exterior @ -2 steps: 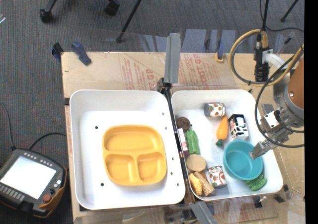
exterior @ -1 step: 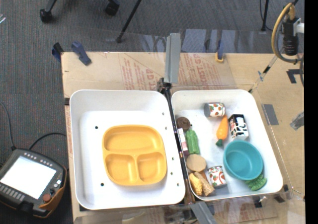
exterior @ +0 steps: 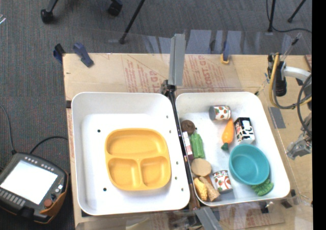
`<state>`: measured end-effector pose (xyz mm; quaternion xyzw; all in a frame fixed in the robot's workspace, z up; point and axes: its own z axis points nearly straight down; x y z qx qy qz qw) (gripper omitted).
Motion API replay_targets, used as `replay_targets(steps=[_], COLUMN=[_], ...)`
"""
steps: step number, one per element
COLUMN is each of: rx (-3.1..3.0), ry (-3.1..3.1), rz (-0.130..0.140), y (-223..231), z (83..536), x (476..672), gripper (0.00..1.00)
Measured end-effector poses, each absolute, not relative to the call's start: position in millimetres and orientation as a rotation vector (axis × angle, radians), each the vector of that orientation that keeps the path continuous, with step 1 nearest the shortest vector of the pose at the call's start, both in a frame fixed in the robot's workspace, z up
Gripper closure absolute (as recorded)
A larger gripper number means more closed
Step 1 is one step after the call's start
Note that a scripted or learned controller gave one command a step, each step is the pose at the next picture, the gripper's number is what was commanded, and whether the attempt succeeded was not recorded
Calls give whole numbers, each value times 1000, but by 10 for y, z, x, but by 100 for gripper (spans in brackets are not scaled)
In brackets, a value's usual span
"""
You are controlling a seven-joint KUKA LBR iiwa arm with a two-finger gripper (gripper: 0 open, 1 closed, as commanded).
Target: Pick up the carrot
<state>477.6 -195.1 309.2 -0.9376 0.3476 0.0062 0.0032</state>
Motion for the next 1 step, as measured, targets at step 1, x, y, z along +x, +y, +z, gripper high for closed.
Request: replay_targets(steps=[1], rx=[-3090], ry=[511], rz=[9], y=[-2043], z=[3209], x=[5165], gripper=[100])
